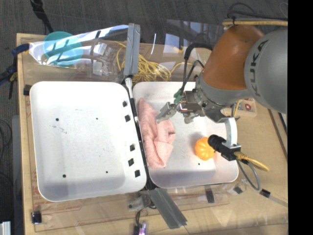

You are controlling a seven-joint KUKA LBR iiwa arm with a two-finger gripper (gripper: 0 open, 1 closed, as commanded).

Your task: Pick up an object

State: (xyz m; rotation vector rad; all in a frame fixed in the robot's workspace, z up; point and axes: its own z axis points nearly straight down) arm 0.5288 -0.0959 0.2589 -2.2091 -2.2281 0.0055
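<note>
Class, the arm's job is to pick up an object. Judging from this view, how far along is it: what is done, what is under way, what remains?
Done: the arm has reached into the right bin, and its gripper sits low beside the pink cloth. In hand: nothing visibly gripped; whether the gripper is open or shut cannot be told. Left: grasping and lifting; the cloth and the orange ball both lie on the bin floor.

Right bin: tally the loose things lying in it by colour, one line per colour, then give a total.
Pink: 1, the crumpled cloth along the left wall of the right bin.
Orange: 1, the small round object near the bin's right side.
Total: 2.
The tool hangs over the cloth's upper end.
</note>
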